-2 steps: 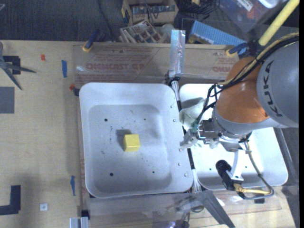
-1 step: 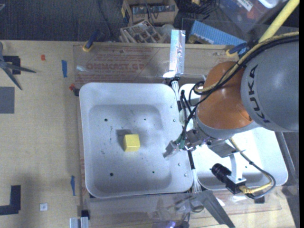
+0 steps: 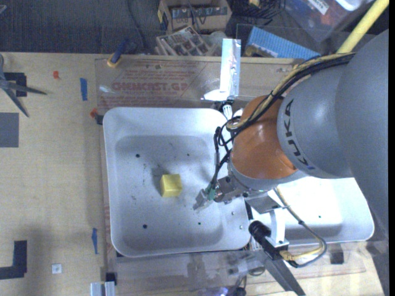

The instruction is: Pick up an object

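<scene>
Claw (image 3: 202, 200) low in left bin (image 3: 123, 134), finger state: can't tell. Yellow block (image 3: 171, 185) sits just beside it to the left, not gripped. Risk: closing offset, nudging the block away and grabbing nothing.

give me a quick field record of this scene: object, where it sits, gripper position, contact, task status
object: yellow block, the only loose item seen in the bins
location: on the floor of the left bin, near its middle
gripper: gripper low inside the same bin, to the right of the block
contact: none visible; a gap of bare bin floor separates them
arm: grey arm with orange band reaching in from the right, covering much of the right bin
task status: block not picked up, resting on the bin floor
</scene>
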{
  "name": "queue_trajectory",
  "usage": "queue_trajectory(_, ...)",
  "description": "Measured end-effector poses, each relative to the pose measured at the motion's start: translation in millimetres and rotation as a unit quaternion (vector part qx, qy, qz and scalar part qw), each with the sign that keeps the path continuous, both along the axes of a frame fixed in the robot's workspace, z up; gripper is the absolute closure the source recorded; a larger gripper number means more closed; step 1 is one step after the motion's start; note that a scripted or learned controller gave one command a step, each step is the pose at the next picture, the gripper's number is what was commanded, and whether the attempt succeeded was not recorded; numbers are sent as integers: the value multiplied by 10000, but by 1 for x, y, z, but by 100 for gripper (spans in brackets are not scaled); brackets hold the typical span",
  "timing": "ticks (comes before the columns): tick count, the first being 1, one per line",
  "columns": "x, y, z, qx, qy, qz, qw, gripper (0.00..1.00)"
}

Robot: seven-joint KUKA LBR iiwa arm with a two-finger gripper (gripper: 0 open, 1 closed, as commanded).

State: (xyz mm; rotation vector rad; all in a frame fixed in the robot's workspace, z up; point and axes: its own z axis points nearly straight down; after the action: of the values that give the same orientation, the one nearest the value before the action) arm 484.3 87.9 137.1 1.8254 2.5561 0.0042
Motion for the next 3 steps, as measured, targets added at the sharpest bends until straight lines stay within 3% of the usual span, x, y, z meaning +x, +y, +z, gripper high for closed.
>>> queue_trajectory(1,30,72,-46,0,-13,-774,9970,0)
queue_trajectory(2,28,74,-40,26,35,-775,9970,100)
queue_trajectory(3,39,119,65,-20,23,-2411,9705,100)
